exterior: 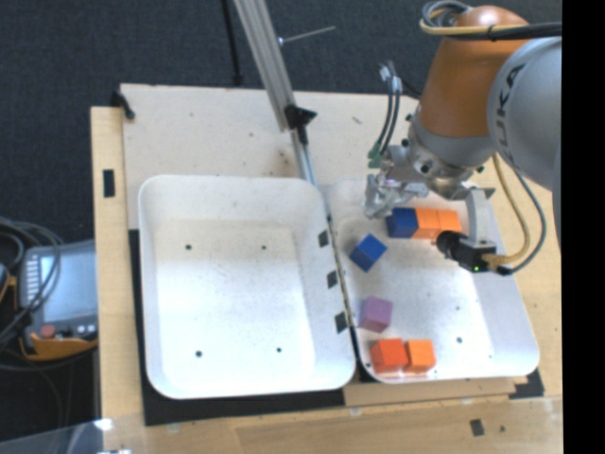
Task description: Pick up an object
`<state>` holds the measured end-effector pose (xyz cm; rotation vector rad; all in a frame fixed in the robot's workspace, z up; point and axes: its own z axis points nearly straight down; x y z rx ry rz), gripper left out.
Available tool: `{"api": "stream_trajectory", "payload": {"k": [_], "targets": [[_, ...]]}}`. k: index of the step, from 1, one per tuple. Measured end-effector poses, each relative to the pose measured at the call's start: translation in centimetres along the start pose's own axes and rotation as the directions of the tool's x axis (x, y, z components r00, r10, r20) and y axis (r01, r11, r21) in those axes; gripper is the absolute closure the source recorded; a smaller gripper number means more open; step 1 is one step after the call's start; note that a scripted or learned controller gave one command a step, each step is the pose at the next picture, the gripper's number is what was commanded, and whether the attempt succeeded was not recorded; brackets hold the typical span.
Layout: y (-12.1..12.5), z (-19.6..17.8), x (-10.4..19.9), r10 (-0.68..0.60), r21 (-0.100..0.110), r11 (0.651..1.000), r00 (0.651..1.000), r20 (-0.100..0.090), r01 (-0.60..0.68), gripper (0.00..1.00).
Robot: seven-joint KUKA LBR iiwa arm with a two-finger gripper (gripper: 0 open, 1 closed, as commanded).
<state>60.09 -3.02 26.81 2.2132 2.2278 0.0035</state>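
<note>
Just left of the blue cube (pixel 403 222), gripper (pixel 386 197) hovers low in the right bin (pixel 510 348) — can't tell its state. Orange block (pixel 438 222) touches the cube's far side — risk: nudges both, no clean grab.

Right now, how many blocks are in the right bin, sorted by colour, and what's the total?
Blue: 2, one by the gripper, one nearer the bin's middle.
Orange: 3, one beside the upper blue block, two side by side at the near edge.
Purple: 1.
Total: 6 blocks, all in the right bin.
</note>
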Motion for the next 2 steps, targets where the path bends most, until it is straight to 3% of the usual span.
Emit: {"api": "stream_trajectory", "payload": {"k": [2], "targets": [[2.4, -0.3, 10.8, -0.001, 0.001, 1.000, 1.000, 0.000, 0.001, 1.00]]}}
